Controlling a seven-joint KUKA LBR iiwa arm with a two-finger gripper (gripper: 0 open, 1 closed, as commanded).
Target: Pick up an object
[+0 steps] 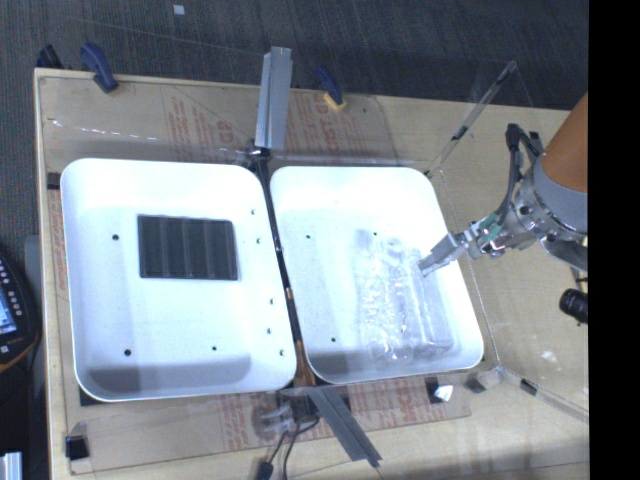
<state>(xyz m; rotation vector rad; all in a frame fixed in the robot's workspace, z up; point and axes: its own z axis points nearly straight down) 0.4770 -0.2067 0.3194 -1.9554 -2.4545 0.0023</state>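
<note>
A clear plastic bottle (400,303) lies in the right bin (330,268), toward the bin's right wall. The gripper (436,258) is at the bottle's upper end; whether it is open or closed cannot be told. This looks like the approach: next it needs to close on the bottle and lift.

2 white bins sit side by side on a wooden bench (150,118), the left bin (90,268) and right bin (330,268) nearly touching along a dark divider. A grey bar (273,98) stands at the far edge above the seam. 2 blue clamps (98,66) (330,86) grip the bench's far edge. Dark carpet (300,8) lies beyond.
</note>
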